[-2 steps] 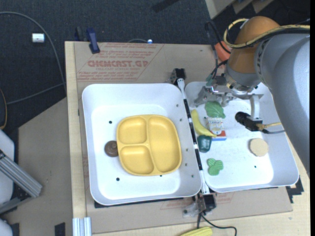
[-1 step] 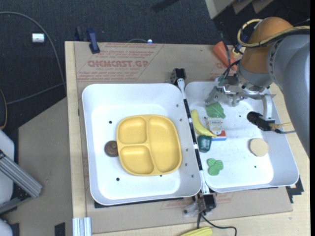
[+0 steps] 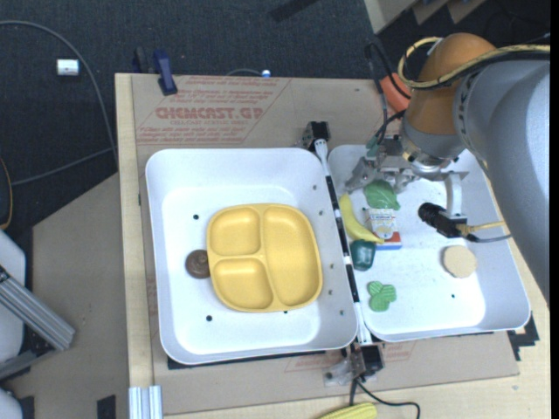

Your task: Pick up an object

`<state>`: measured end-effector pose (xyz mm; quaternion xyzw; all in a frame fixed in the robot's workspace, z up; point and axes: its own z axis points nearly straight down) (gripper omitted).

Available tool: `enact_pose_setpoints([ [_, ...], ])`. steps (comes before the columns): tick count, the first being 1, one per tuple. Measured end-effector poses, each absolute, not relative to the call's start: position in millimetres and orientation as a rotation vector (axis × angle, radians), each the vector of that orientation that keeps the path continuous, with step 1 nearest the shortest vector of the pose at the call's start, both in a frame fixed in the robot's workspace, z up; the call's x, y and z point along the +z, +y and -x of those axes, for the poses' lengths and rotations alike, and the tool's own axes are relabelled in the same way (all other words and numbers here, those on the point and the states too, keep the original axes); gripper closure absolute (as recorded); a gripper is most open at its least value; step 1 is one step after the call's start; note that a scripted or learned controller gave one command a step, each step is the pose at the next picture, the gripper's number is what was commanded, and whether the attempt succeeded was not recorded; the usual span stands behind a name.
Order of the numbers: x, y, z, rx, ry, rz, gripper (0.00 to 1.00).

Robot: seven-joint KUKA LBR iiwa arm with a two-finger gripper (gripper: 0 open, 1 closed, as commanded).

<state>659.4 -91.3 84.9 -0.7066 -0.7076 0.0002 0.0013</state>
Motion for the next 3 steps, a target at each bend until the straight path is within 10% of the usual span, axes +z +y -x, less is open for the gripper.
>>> enact_pose_setpoints([
  [1,85,-112,-658.9,0.000,-2.222,2.223,0.00],
  [2,95,-112,-659.7,-0.003,-2.224,2.225,1.00],
  [3,95,-112,-659.5,-0.002,-2.224,2.224,0.00],
])
